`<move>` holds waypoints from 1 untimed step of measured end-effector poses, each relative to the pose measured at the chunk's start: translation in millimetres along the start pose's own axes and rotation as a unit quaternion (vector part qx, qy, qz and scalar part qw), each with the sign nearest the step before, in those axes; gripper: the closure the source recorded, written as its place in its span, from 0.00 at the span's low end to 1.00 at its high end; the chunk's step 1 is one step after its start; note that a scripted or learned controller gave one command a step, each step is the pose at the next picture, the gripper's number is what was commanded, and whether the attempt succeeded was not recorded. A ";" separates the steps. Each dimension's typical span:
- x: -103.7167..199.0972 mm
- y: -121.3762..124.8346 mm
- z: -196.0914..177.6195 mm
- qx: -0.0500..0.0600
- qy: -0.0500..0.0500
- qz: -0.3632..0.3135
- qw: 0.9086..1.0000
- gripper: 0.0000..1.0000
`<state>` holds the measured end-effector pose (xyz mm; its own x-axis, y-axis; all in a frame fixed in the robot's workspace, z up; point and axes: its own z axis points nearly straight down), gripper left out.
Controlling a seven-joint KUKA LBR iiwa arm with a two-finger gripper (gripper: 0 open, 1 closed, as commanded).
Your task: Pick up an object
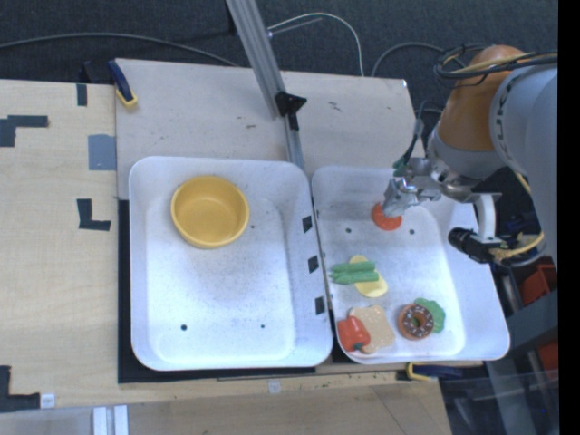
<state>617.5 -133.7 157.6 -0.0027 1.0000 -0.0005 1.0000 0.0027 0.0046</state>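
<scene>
My gripper [395, 203] hangs low over the upper part of the right bin [471, 333], directly above a small red-orange round object [387, 218] that lies on the bin floor. The object pokes out just below the gripper's tip. Further down the same bin lie a green and yellow toy [360, 275], a tan slice with a red piece [364, 329], and a brown donut on a green leaf [420, 320]. A yellow bowl [210, 210] sits in the left bin [227, 338].
A grey metal pole [258, 48] slants in from the top and ends at the seam between the bins. Black cables [494, 243] trail beside the arm on the right. A blue and yellow clip [122, 84] lies at the bench's upper left.
</scene>
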 end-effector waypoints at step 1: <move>1.2 5.5 -43.4 0.000 0.000 0.000 1.000 1.00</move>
<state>622.7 -132.5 201.0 -0.0021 1.0000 -0.0006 1.0000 0.0021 0.0039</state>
